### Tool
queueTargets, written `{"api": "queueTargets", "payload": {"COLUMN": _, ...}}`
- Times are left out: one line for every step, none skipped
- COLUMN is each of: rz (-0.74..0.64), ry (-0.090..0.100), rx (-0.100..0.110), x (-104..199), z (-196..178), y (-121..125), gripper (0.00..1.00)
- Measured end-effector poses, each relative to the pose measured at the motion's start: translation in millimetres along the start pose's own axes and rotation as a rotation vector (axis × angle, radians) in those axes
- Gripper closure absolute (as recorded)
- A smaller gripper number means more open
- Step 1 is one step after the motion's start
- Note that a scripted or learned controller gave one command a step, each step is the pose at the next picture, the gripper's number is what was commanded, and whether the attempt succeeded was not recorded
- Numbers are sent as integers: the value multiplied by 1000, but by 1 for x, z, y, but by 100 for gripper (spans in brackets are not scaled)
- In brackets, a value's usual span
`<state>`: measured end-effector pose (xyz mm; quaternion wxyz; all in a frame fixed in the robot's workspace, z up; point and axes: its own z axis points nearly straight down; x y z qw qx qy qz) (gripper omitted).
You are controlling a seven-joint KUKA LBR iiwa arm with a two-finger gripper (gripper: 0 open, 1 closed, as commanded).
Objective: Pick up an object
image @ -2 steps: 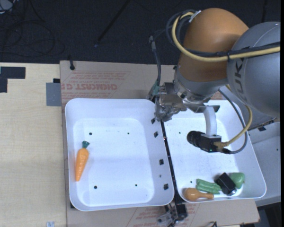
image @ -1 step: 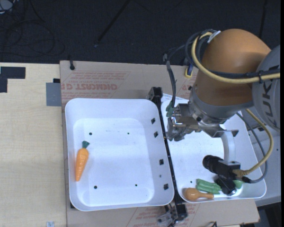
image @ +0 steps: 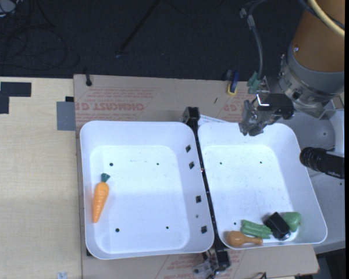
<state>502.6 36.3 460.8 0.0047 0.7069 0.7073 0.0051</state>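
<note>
An orange toy carrot [image: 100,199] with a green top lies near the left wall of the left bin [image: 134,133]. In the right bin [image: 250,161], at the front right corner, lie a tan pear-shaped toy [image: 243,239], a green pod-shaped toy [image: 256,229], a black block [image: 277,225] and a green rounded toy [image: 291,219], all bunched together. My gripper [image: 253,127] hangs above the far edge of the right bin, well away from all of them. I see nothing between its fingertips.
A black divider [image: 199,179] with clips runs between the two bins. Brown cardboard [image: 139,100] lies under the bins. A black cylinder [image: 323,160] juts in at the right, beside the right bin. A yellow and blue clip [image: 232,85] sits on the cardboard behind.
</note>
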Motion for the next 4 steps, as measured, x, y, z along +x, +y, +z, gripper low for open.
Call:
{"api": "queueTargets", "payload": {"rz": 6, "ry": -4, "rx": 24, "x": -52, "z": 114, "y": 60, "gripper": 100}}
{"api": "queueTargets", "payload": {"rz": -7, "ry": 1, "rx": -3, "x": 16, "z": -59, "y": 104, "gripper": 100}}
{"api": "queueTargets", "payload": {"rz": 8, "ry": -4, "rx": 24, "x": -62, "z": 30, "y": 142, "gripper": 100}}
{"api": "queueTargets", "payload": {"rz": 7, "ry": -2, "rx": 24, "x": -144, "z": 129, "y": 138, "gripper": 100}}
